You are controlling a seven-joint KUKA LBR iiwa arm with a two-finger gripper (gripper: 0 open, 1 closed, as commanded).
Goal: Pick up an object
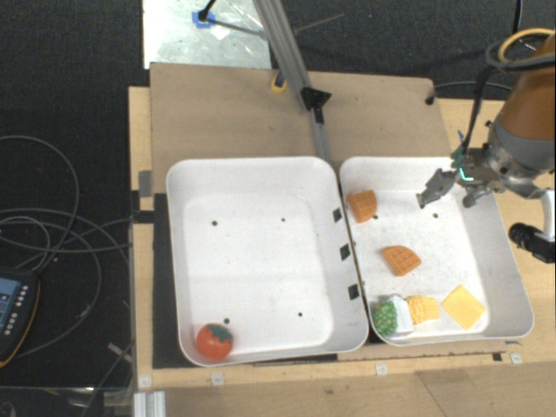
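The arm (532, 120) has a rounded orange-brown band above a pale grey wrist housing, smooth and slightly glossy. Black cables (499, 55) loop over its top, one sheathed in yellow, and a thin dark lead runs down beside the housing. A small teal light (or marking, too small to tell) glows on the wrist's near face. The gripper (452, 189) is dark grey metal, with two slim angular fingers (432, 191) set apart. A black rounded part (532, 240) juts out below the wrist, beside a white piece.
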